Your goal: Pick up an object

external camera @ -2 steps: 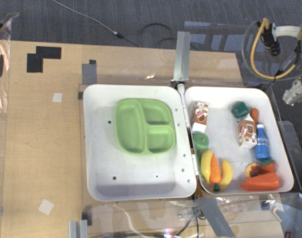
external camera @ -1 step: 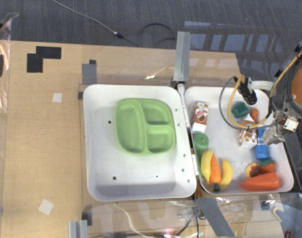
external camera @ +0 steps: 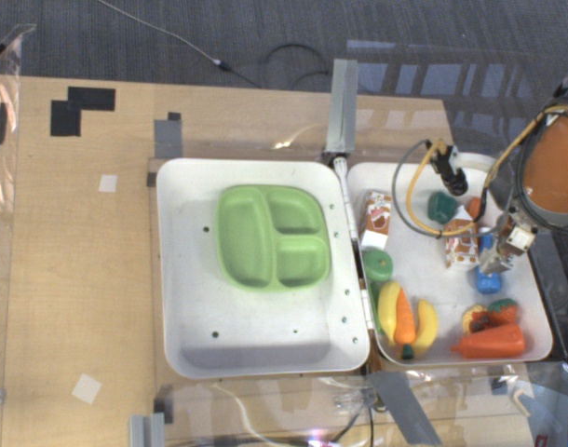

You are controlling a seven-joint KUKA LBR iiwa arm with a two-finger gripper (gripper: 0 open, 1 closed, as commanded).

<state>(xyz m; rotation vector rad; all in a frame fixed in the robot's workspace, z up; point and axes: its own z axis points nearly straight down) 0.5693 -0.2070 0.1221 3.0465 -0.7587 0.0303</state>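
End effector (external camera: 493,266) hangs low in the right bin (external camera: 545,329) over toys; grip state unclear, nothing visibly lifted yet.

Two bins sat side by side on the surface (external camera: 70,277). The left bin (external camera: 186,343) held a divided tray (external camera: 270,237) near its middle. In the right bin (external camera: 542,338), a carton (external camera: 376,218) lay along the left wall, an apple (external camera: 378,266) just before it, then a banana (external camera: 389,307) and a carrot (external camera: 406,319) touching. A larger carrot (external camera: 490,342) lay at the front right. My hand (external camera: 493,266) hung over the bin's right half, above a small carton (external camera: 461,243).
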